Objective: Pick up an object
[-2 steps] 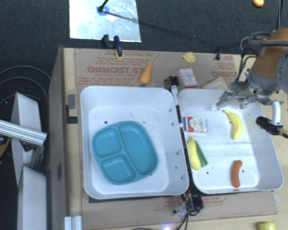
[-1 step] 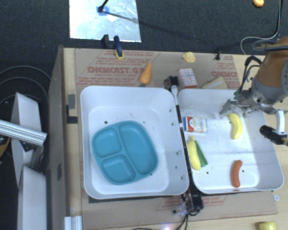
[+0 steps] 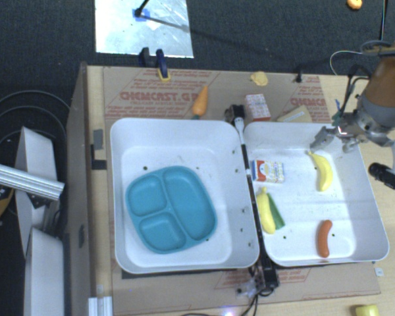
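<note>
The right bin (image 3: 362,196) holds a yellow banana (image 3: 323,172), a small white and red carton (image 3: 270,170), a yellow and green corn-like piece (image 3: 268,212) and a reddish sausage (image 3: 324,238). My gripper (image 3: 336,139) hangs over the bin's far right part, just above and beyond the banana's upper end. Its two grey fingers stand apart, open, with nothing between them. The grey arm with its orange band (image 3: 385,87) enters from the right.
The left bin (image 3: 128,150) bears a blue divided plate (image 3: 171,207). On the cardboard behind the bins lie a carrot (image 3: 199,102), a small pinkish box (image 3: 257,106) and a yellow scrap (image 3: 259,79). Cables hang near the arm.
</note>
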Controlling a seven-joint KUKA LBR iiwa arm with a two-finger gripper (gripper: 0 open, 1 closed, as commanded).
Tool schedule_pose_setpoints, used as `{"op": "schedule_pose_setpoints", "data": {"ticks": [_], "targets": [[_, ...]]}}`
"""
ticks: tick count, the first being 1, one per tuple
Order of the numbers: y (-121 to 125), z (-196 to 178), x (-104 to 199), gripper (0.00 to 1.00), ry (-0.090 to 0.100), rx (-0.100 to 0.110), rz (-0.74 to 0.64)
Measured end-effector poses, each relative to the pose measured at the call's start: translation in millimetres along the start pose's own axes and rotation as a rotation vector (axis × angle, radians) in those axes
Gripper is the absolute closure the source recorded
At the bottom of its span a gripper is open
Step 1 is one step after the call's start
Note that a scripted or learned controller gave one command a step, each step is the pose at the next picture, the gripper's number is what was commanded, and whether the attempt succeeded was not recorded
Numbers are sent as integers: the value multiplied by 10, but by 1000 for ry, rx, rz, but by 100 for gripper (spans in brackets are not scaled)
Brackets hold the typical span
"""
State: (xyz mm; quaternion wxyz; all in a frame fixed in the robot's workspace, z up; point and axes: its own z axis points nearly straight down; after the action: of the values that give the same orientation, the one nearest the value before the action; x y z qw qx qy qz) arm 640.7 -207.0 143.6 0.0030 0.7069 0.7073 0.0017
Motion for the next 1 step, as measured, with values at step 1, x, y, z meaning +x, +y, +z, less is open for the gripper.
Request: {"op": "schedule_pose_setpoints", "data": {"ticks": [1], "targets": [[33,300,11,0,0,4,-4]]}}
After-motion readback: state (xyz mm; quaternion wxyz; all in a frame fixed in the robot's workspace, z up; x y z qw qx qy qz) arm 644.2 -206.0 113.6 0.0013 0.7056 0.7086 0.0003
